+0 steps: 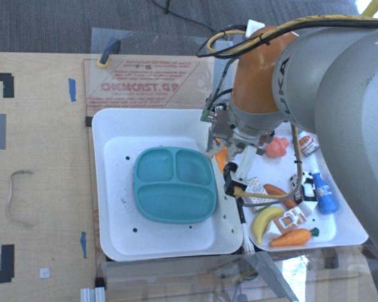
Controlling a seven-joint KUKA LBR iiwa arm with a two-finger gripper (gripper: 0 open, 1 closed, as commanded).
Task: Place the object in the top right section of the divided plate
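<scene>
A teal divided plate [174, 194] lies in the left white bin [113, 168], with two small sections at its far side and one large section at the near side; all three hold nothing. My gripper [225, 148] hangs over the wall between the two bins, just right of the plate's top right section. A small orange object [221, 160] shows directly beneath the gripper, at the plate's right rim. The wrist hides how the gripper meets it.
The right bin [346, 231] holds a pink piece [278, 148], a red and white item [308, 143], a blue bottle [325, 197], a banana [264, 221], a carrot [292, 236] and several other small items. The arm covers that bin's far half.
</scene>
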